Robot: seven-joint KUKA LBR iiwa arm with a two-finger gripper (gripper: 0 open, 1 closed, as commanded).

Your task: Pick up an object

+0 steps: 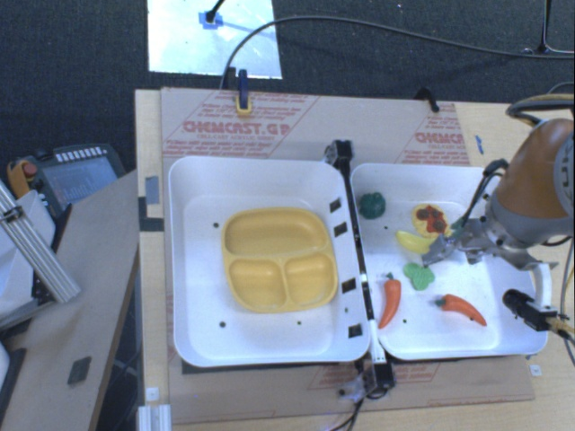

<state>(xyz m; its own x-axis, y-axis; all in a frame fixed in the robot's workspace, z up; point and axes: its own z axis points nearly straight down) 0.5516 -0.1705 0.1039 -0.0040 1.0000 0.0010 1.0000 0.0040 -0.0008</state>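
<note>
Since the task is only to lift one thing, the layout matters more than any single item. On the counter (296, 115) the left bin (193, 241) holds a yellow divided tray (277, 257), lying flat near its middle and well apart from everything the arm could reach soonest. A black divider (352, 250) separates it from the right bin (485, 335), where the pickable toys are scattered loosely, probably so each can be approached on its own. At about ten o'clock in that bin sits a dark green lump (372, 205); toward one o'clock lies a small pizza slice (430, 216), with a yellow banana (415, 240) just below it. A light green piece (419, 276) rests near the centre, an orange carrot (390, 301) lies at seven o'clock beside the divider, and a second carrot (463, 308) at five o'clock. The claw (442, 251) reaches in from three o'clock, low between the banana and the light green piece; whether it is spread or pressed together, I cannot tell. Nothing shows between its tips, so I judge the pick not yet made.
</note>
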